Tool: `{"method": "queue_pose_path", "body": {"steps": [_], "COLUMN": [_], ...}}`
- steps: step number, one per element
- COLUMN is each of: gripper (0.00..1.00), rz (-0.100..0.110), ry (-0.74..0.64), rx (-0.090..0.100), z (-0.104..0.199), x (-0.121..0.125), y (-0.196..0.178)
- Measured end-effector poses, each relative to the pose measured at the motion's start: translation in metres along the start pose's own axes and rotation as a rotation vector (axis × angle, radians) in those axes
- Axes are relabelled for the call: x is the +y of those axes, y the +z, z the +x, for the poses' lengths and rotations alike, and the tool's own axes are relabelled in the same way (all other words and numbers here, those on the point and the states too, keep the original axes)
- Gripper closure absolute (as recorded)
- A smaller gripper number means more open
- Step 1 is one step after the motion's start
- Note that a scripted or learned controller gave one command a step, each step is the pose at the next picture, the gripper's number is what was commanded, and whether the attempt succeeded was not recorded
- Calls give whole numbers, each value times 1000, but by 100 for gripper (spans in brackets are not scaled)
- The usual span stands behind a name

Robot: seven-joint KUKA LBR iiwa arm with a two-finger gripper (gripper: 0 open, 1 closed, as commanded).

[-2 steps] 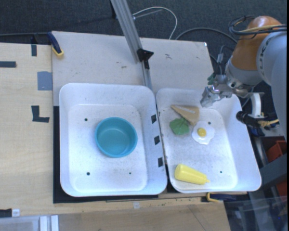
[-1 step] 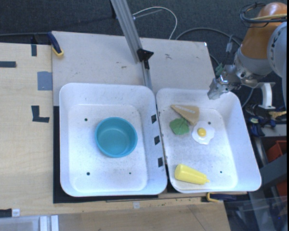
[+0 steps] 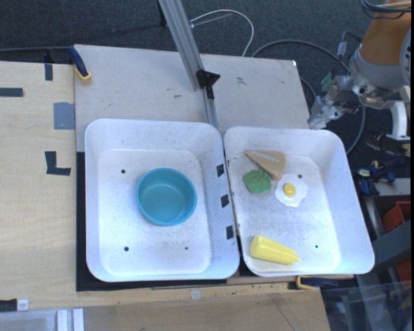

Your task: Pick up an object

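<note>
The right bin (image 3: 345,205) holds a tan wedge (image 3: 267,161), with a green leaf-shaped piece (image 3: 257,181) touching it just below. A toy fried egg (image 3: 290,191) lies to their right, and a yellow piece (image 3: 272,250) lies near the bin's front edge. A blue bowl (image 3: 167,196) stands upright in the middle of the left bin (image 3: 96,185). My gripper (image 3: 319,116) hangs outside the right bin, above its far right corner, with nothing seen in it. The arm's orange band (image 3: 386,33) is up at the top right.
A grey metal pole (image 3: 186,40) slants across the bench from the top to the gap between the bins. Cables (image 3: 262,47) loop behind the bench and beside the arm. A yellow-blue clamp (image 3: 79,64) grips the bench's far left corner.
</note>
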State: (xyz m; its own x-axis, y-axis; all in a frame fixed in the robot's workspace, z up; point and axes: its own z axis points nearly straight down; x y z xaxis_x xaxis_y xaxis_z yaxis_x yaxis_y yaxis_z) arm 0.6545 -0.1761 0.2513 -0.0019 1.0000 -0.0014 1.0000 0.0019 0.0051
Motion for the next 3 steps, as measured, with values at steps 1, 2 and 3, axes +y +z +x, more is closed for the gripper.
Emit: {"method": "queue_pose_path", "body": {"steps": [1,2,3], "gripper": [100,100,100], "rz": [6,6,9], "ry": [-4,-5,-3], "rx": [3,3,3], "z": [49,110,157], "x": [-1,-12,-28], "y": [0,-4,10]}}
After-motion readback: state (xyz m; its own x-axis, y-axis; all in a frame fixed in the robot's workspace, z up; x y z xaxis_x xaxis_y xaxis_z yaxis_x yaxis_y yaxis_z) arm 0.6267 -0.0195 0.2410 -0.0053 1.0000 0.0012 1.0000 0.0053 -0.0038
